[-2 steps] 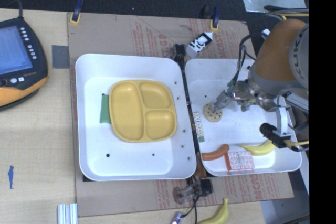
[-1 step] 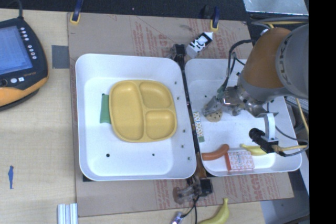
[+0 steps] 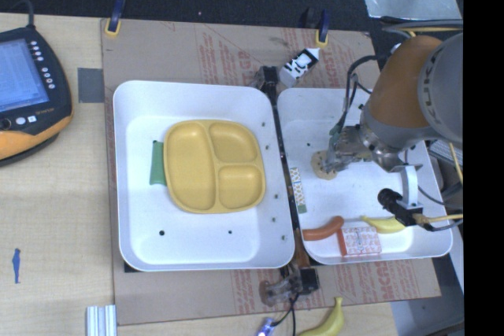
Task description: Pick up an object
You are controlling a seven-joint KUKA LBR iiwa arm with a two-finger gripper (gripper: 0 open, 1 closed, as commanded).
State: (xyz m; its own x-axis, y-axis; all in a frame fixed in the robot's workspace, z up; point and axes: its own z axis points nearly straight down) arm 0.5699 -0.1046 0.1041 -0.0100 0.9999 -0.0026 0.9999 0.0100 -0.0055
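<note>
My gripper (image 3: pixel 334 159) hangs low over the middle of the right bin (image 3: pixel 315 110), at the end of the grey arm with its orange band (image 3: pixel 402 94). Its tip is right at a small tan round object (image 3: pixel 321 165) on the bin floor, and I cannot tell whether they touch. Along the bin's front edge lie an orange-red sausage-shaped piece (image 3: pixel 323 230), a white and red packet (image 3: pixel 360 241) and a yellow banana-like piece (image 3: pixel 386 224). The arm's body hides the back right part of this bin.
The left bin (image 3: pixel 142 240) holds a yellow divided plate (image 3: pixel 214 165) with a green flat piece (image 3: pixel 157 163) sticking out beneath its left side. A control tablet (image 3: pixel 27 94) lies at the far left. Another banana (image 3: pixel 329 319) rests outside the bins at the front.
</note>
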